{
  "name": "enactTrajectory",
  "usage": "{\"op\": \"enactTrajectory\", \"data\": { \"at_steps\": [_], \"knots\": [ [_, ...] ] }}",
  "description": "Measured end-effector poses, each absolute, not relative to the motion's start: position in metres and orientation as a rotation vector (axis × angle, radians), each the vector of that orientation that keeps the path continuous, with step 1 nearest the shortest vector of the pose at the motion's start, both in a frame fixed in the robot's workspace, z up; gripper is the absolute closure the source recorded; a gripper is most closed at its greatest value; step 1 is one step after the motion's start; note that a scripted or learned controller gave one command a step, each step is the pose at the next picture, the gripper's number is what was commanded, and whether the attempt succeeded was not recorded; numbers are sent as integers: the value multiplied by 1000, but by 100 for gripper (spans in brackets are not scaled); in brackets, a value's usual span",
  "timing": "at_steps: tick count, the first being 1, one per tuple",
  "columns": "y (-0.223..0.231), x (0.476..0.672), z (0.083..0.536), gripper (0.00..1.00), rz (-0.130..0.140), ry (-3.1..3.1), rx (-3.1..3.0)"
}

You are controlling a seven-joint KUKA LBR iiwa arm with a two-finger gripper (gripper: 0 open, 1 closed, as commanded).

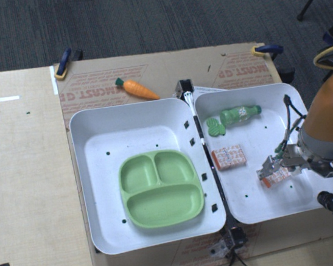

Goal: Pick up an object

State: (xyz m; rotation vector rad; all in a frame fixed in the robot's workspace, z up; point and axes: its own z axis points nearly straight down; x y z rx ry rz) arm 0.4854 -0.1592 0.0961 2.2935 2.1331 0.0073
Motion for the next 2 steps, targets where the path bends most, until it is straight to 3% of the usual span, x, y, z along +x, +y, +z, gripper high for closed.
{"op": "enactTrajectory", "data": {
  "at_steps": [1,2],
  "knots": [
    [-157,488,107,100,15,2135,2294],
    [-157,488,107,0,15,2135,2294]
  ]
}}
